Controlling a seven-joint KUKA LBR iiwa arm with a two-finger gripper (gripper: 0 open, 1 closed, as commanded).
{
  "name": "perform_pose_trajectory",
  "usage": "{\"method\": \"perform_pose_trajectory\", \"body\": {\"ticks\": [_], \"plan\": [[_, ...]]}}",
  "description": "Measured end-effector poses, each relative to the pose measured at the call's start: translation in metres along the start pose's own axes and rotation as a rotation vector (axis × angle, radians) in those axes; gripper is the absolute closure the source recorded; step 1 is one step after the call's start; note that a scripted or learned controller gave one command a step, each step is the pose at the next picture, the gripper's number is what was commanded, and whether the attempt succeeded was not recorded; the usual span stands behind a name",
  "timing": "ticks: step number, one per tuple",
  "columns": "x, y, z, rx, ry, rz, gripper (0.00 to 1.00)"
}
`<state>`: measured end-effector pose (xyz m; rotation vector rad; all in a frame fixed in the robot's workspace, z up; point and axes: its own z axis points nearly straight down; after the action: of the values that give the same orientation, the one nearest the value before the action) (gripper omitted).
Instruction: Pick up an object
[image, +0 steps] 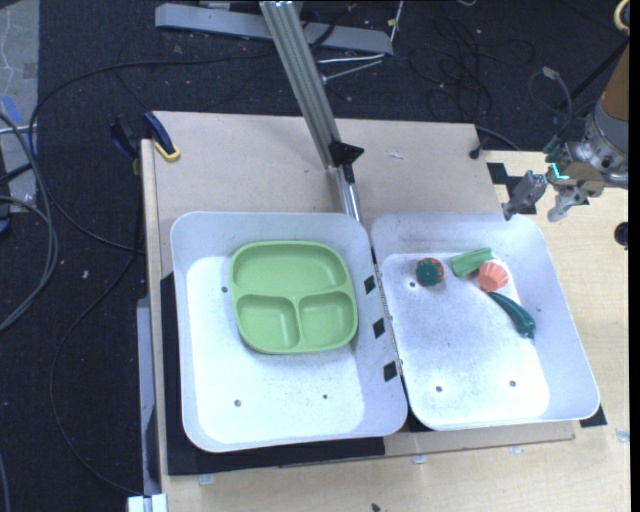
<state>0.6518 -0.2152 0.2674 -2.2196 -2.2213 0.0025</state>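
**Around my bench**

In my left bin (270, 400) a pale green divided plate (295, 298) lies flat, three compartments up. The right bin (480, 370) sits touching it. Both rest on the tan bench top (250, 160). A slanted metal pole (305, 80) ends between the bins' far corners. Black cables (70, 230) trail over the dark floor at left.

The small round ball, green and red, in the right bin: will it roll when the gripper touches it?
Probably yes. The small round green and red ball looks spherical and lies on the flat floor of the right white bin, so a nudge may send it rolling. Its small size suggests little weight.
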Motion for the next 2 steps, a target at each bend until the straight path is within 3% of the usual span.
{"method": "perform_pose_trajectory", "body": {"ticks": [1,2], "plan": [[0.0,0.001,-0.002,-0.003,-0.001,-0.001,0.0],[0.01,0.004,0.055,0.003,0.001,-0.002,0.0]]}}
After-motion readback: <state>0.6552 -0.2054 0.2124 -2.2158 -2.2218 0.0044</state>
